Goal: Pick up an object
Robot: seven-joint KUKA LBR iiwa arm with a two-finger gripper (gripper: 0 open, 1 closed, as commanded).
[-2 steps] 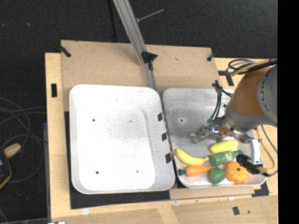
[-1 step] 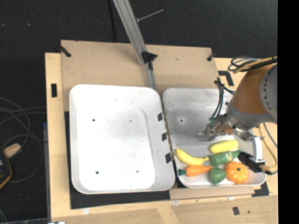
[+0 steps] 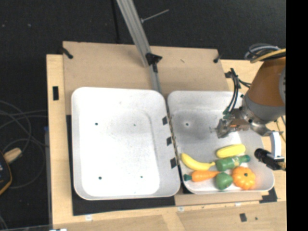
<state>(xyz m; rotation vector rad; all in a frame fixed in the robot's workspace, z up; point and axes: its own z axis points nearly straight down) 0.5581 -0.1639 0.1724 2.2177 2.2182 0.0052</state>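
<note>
Camera view, arm reaching from right, tool (image 3: 224, 127) low over right bin (image 3: 192, 110), opening cannot be told, above banana (image 3: 195, 163).

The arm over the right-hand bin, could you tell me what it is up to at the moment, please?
The arm's gripper hangs over the right bin, above its bare upper part and holding nothing. The toy food lies clustered at the near end: a banana, yellow squash, carrot, green pepper and orange pumpkin. Nothing is picked up yet.
</note>
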